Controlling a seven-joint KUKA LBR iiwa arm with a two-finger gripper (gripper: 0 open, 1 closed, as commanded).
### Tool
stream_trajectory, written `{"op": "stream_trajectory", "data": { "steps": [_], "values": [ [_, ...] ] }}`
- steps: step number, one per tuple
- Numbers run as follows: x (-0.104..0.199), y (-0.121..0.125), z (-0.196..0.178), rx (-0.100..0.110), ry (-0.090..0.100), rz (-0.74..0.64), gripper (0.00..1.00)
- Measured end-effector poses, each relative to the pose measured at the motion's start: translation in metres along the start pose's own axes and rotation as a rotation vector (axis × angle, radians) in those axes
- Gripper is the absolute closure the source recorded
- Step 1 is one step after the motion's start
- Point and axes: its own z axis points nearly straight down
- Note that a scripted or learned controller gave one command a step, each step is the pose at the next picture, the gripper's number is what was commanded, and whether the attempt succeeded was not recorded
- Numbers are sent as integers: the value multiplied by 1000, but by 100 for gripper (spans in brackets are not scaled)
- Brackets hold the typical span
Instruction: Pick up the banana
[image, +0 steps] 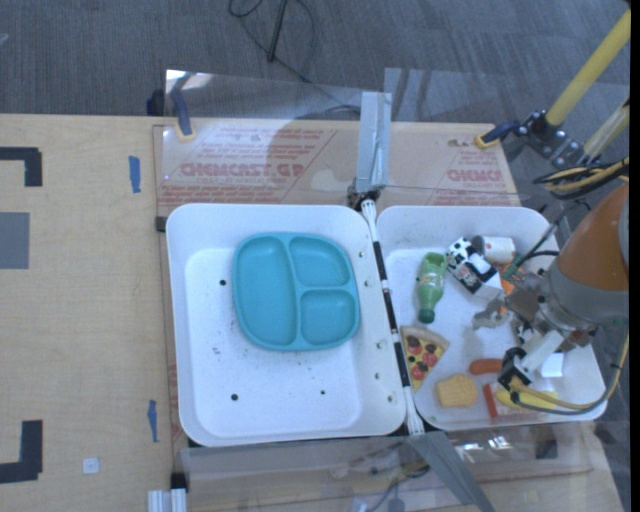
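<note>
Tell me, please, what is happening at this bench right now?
A KUKA arm reaches in over the right bin, its gripper low among toy food: a green bottle, a pizza slice, a cracker. I cannot pick out the banana clearly. The left bin holds a teal divided plate.

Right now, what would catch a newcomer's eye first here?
The teal divided plate lies in the left bin, big and bright. The right bin is cluttered: a green bottle, a pizza slice and other small items, with the grey-and-orange arm reaching over them from the right.
</note>
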Motion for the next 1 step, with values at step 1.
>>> {"op": "stream_trajectory", "data": {
  "steps": [1],
  "values": [
    [34,67,-61,5,-24,-87,0]
  ]
}}
